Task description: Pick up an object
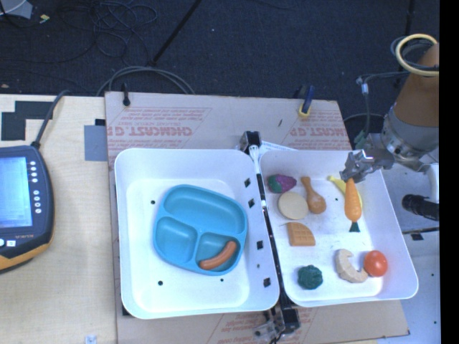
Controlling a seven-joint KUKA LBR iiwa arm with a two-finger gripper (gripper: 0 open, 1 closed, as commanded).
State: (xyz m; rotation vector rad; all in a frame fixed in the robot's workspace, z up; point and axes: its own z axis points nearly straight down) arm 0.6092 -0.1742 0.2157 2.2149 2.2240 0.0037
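gripper (356, 166): grey metal, over the far right rim of the right bin (401, 264); whether it grips anything I cannot tell
carrot (352, 201): smooth orange, tapered, dark green tip at its near end; hangs or lies lengthwise just below the gripper, top end touching or just under it; cannot tell whether it is lifted off the bin floor
banana piece (337, 183): small, yellow, curved, just left of the gripper, beside the carrot top
drumstick (312, 196): tan, knobbed, glossy, left of the gripper
round slice (292, 206): pale beige disc, touching the drumstick's left side
purple vegetable (282, 183): matte purple with green end, further left, near the divider
wedge (300, 234): orange-brown, flat, below-left of the gripper
broccoli (310, 276): dark green, bumpy, far below-left, close to the near rim
tomato (375, 264): red, round, shiny, straight below the gripper; pale curved piece (349, 266) touches its left side
left bin (136, 264): white, shallow, well left of the gripper; holds blue compartment tray (179, 210), sausage (218, 256) in its near right compartment
open room: bare white floor between carrot and wedge, and along the right wall below the carrot
table (165, 124): brown cardboard sheet under both bins
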